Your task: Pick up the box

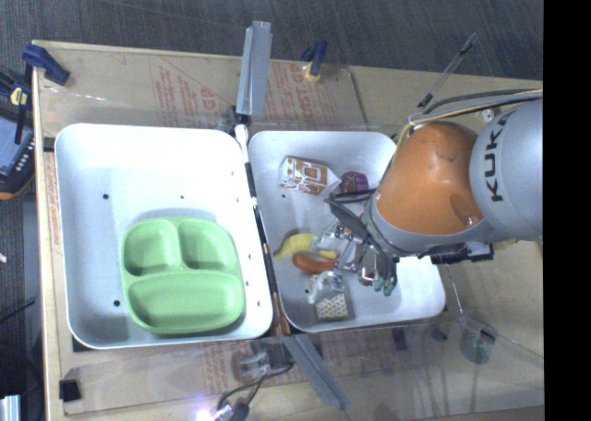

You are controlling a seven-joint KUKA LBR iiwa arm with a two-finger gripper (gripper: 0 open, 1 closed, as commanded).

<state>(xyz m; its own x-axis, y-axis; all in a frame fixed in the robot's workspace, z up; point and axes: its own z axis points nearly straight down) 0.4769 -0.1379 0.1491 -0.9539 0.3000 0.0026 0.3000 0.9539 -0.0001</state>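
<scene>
A: Left bin (83,225)? Carrying a green divided tray (182,276), toward the near end.

B: Right bin (420,304)? Holding the box (307,174) at the far end, a banana (295,245), something red (314,262), a patterned packet (331,303).

A: End effector (355,262)? Low among that clutter, near of the box; grip state impossible to tell. Arm (434,184) covering the bin's right part.

B: Box small, brown and white, lying flat.
</scene>
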